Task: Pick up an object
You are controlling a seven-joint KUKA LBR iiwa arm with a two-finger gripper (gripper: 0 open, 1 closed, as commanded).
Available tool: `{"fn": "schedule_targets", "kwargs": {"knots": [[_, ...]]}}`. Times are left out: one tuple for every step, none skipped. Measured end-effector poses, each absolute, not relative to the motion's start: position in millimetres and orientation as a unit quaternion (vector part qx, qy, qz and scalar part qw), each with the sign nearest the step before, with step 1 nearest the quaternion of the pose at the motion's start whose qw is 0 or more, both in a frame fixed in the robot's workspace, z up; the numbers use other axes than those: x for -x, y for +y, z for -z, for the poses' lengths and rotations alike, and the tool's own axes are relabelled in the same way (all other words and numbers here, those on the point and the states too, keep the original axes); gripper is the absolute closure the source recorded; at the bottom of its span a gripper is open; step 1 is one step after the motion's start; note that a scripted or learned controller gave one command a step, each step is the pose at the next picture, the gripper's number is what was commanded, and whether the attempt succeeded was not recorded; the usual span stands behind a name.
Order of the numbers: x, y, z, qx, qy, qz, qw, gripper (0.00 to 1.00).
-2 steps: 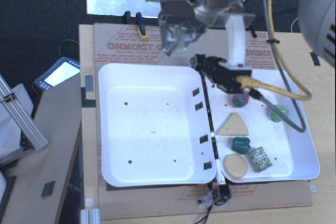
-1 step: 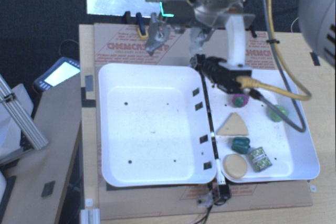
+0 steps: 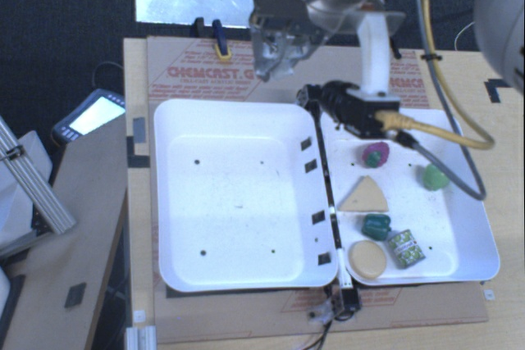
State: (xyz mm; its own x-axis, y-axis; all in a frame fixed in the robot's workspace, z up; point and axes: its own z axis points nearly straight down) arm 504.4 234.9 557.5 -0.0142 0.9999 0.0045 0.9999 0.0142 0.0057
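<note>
Hardly begun. Poised high with the gripper above the far rim of the left bin; impossible to tell whether spread or closed. Lying loose in the right bin: magenta ball, green ball, tan wedge, cream disc. Left to do: reach right, grasp, lift.

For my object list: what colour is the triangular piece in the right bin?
The triangular piece is pale tan, seen in the camera view.
</note>
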Motion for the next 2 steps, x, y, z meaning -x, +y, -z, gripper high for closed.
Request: {"fn": "schedule_targets", "kwargs": {"knots": [[-504.6, 235.2, -568.6, -0.7, 0.714, -0.0047, 0.0, 1.0], [-504.5, 235.1, -568.2, -0.7, 0.714, -0.0042, 0.0, 0.0]]}}
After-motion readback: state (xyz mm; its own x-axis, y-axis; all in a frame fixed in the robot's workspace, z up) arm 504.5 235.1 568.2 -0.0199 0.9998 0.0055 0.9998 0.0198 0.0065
